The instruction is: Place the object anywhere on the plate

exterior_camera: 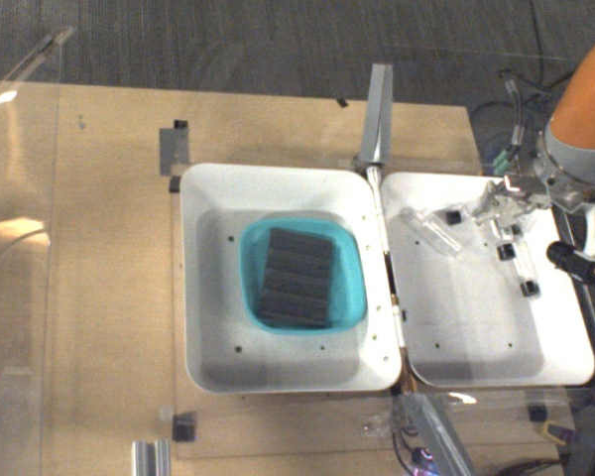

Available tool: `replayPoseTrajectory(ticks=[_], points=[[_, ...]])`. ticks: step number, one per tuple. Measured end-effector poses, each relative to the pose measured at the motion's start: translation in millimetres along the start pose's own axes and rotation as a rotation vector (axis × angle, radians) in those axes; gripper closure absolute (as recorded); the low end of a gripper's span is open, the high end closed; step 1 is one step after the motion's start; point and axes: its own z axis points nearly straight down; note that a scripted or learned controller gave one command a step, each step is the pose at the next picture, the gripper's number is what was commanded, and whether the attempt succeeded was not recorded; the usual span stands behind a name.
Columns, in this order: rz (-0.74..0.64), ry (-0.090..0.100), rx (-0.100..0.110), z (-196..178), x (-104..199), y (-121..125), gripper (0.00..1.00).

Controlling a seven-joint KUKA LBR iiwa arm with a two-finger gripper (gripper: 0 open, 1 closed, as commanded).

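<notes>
Dark ridged block lying flat on the turquoise plate, slightly tilted, long side running up and down the frame. Plate resting on the floor of the left bin, a little left of the frame's centre. Touching it on the right, the right bin, its upper part holding the gripper at centre right of the frame, clear plastic parts around it. Nothing lodged between its parts; released or clenched, cannot tell. Above, at the upper right edge, the arm's orange band and grey wrist. Under everything, the tan bench, a grey upright post behind the seam between bins.
</notes>
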Motion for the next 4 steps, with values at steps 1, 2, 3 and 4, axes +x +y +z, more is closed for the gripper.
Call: replayPoseTrajectory(ticks=[1,2,3,4], points=[[-0.040,0.002,0.004,34,67,-48,1.00],[-0.099,0.003,0.000,27,158,-30,1.00],[-0.099,0.003,0.000,27,157,-30,0.00],[-0.080,0.003,-0.003,-117,160,-84,0.00]])
